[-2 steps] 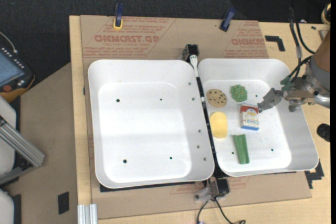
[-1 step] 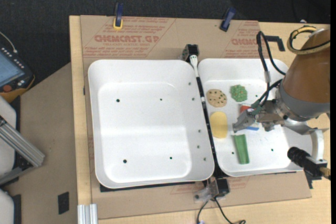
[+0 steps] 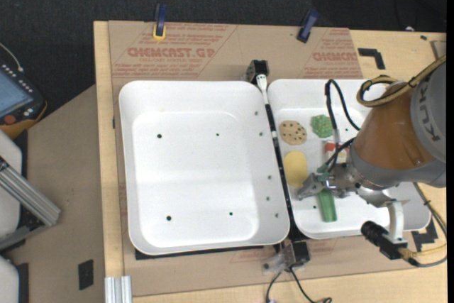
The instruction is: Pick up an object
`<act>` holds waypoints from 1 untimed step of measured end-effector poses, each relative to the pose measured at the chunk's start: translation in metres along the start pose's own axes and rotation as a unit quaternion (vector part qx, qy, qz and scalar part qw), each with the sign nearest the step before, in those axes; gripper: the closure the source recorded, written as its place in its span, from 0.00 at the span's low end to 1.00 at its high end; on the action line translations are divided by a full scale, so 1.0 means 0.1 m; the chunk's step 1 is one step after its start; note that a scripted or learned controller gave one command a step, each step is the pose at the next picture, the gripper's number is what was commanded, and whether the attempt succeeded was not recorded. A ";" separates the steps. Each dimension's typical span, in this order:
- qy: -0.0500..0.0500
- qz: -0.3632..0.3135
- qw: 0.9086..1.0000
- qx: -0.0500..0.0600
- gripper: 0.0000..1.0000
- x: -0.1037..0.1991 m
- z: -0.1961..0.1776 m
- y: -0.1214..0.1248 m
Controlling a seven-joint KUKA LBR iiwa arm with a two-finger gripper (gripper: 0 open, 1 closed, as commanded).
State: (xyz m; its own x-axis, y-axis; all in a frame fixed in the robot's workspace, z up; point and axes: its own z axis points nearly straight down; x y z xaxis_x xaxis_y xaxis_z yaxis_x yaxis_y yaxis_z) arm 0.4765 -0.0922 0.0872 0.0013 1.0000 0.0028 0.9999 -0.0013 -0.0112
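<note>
The grey arm with its orange band point(image 3: 386, 131) reaches in from the right, wrist bent down, its hand point(image 3: 317, 186) low and pointing left.

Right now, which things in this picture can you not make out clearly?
- Claw, camera view: small and blurred, so whether it is open or shut cannot be told.
- Green cylinder: its upper end is hidden by the claw.
- Right bin: its right part is covered by the arm.
- Red object: too small to identify, partly behind a black cable.
</note>
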 end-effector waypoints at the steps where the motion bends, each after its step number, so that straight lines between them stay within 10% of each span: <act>1: -0.002 0.000 1.000 -0.006 1.00 0.00 -0.16 0.02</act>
State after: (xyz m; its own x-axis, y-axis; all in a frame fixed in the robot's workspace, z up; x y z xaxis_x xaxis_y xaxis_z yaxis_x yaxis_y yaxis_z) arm 0.4788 -0.0924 0.1034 0.0020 1.0000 -0.0003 1.0000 -0.0020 0.0008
